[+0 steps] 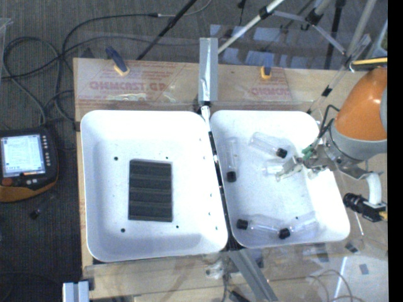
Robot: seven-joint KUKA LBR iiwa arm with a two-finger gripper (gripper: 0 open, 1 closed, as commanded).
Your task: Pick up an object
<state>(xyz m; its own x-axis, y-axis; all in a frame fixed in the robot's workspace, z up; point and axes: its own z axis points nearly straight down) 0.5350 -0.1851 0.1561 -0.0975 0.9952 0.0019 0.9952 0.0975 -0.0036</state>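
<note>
We see two shallow white plastic bins side by side on the wooden bench (88, 80). The left bin (101, 137) carries a dark ribbed rectangular block (150, 190), lying flat near its middle. The right bin (327, 228) carries several clear plastic tubes with black caps. One clear tube (231, 159) lies close to the bin's left wall, running roughly top to bottom, its black cap at the lower end. A second clear tube (267, 144) lies tilted in the upper middle of the bin, cap toward the right. Along the bin's lower edge we note a third clear tube (257, 225) with its cap at the left, and just beside it a fourth clear tube (301, 225) with its cap at the left end near the third; the two are close, and we cannot tell whether they touch. The grey arm with the orange band (362, 115) reaches in from the right, and its end effector (288, 168) sits low over the right bin's middle, just below the second tube. Something pale and clear lies around the fingertips, but the glare and blur are too strong; we cannot tell whether the end effector is open, closed, or gripping anything. A black handheld pendant with a lit screen (25, 159) rests on the floor left of the bench.
</note>
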